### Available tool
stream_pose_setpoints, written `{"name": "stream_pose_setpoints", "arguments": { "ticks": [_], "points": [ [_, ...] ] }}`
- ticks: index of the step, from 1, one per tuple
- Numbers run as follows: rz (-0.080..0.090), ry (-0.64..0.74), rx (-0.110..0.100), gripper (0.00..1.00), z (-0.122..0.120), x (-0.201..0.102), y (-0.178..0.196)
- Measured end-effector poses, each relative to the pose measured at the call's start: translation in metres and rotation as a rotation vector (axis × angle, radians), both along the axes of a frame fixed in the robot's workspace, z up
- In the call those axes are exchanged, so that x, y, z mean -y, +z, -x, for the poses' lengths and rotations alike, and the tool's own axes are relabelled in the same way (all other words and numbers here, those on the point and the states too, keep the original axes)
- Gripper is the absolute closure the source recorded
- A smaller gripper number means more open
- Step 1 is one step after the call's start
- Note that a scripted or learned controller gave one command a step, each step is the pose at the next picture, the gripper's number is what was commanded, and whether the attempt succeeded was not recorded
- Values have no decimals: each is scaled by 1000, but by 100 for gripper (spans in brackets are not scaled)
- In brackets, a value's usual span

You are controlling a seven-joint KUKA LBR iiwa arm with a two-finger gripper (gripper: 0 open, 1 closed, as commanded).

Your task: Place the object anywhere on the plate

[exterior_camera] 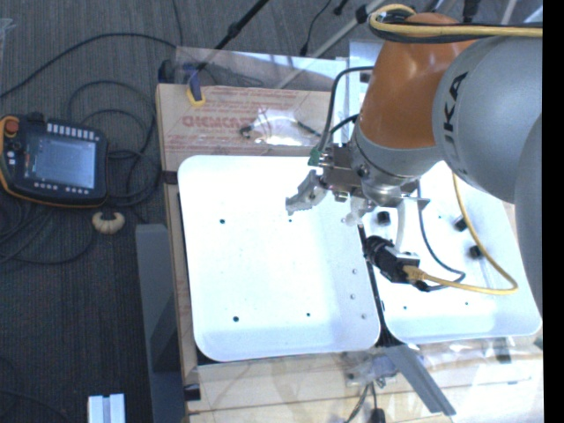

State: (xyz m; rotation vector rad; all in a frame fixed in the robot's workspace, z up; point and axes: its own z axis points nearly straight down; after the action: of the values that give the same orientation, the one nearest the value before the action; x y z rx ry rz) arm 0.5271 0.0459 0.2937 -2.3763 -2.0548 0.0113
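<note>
So your grey arm with the orange band [441, 77] reaches in from the right, and its two-finger gripper [304, 199] hangs over the far right part of the left shallow white bin [264, 324]. You can't tell from this angle how the claw is set. You can't make out the object or a plate either. A black teach pendant [53, 161] lies on the floor, far left.

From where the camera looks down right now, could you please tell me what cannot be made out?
- Right bin: its upper part is covered by the arm.
- Hand: too small and blurred to tell whether it holds anything.
- Dark items in the right bin: too small to identify.
- Left bin: plate indistinguishable, white on white.
</note>
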Motion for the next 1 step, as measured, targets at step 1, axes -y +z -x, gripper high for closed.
{"name": "stream_pose_setpoints", "arguments": {
  "ticks": [1],
  "points": [
    [-3, 767, 3, 0, -40, 23, 57]
  ]
}}
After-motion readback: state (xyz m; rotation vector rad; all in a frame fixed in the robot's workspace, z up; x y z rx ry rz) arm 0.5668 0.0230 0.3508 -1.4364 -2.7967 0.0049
